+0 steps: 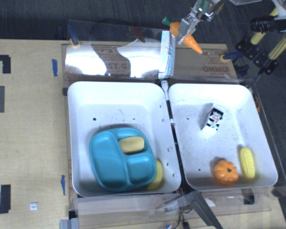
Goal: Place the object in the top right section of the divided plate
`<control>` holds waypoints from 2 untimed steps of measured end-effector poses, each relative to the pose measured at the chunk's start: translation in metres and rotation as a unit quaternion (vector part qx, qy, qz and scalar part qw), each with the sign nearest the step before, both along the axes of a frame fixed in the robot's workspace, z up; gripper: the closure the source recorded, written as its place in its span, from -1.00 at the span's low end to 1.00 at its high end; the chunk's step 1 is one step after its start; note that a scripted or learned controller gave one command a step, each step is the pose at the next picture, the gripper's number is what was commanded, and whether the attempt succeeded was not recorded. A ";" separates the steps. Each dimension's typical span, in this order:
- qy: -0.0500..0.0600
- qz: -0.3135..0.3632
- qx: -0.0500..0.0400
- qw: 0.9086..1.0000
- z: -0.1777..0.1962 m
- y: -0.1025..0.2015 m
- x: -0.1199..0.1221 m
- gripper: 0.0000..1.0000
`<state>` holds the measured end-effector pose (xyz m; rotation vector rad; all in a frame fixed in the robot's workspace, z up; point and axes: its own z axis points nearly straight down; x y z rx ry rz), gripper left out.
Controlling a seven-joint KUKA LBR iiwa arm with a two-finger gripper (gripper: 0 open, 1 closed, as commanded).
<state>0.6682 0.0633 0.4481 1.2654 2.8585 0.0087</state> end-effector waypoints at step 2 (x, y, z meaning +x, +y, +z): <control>-0.008 0.002 -0.001 1.000 0.023 0.002 0.002 1.00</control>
